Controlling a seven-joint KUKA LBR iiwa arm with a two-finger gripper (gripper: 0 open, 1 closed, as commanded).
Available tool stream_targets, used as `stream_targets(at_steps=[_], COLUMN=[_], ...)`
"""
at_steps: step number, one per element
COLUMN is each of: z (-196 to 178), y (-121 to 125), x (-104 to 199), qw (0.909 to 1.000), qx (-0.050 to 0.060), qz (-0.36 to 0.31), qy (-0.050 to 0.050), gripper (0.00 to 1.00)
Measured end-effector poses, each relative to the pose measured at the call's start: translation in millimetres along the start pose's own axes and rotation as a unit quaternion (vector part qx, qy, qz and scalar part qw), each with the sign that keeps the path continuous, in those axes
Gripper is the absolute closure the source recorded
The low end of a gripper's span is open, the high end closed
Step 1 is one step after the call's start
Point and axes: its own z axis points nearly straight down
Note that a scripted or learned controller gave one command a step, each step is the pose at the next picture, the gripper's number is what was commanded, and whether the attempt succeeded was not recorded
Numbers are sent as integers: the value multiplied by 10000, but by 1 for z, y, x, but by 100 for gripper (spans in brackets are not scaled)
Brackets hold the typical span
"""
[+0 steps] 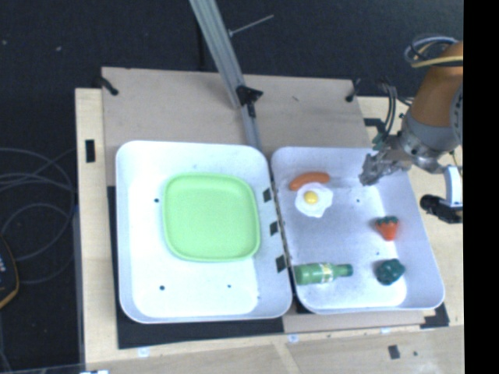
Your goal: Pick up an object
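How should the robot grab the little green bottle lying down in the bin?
Probably around its middle, coming straight down from above. The green bottle lies on its side along the right bin's near edge, cap pointing right, so fingers closing across its round body fit best. The bin wall sits close at its left end. The gripper hovers over the far side.

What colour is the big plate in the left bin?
Pale green; the plate shows plainly in the camera view from above.

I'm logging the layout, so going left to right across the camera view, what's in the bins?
Green plate → green bottle → red strawberry-like toy. The sausage, fried egg and dark green toy overlap others in the order, so I leave them out.
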Motion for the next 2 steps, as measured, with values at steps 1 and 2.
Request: stream_targets(at_steps=[1,2], z=[-43,-87], y=[-1,1], x=[0,4], qw=[10000,10000], qx=[-1,0], qz=[-1,-2], qy=[-1,0], gripper=[100,100])
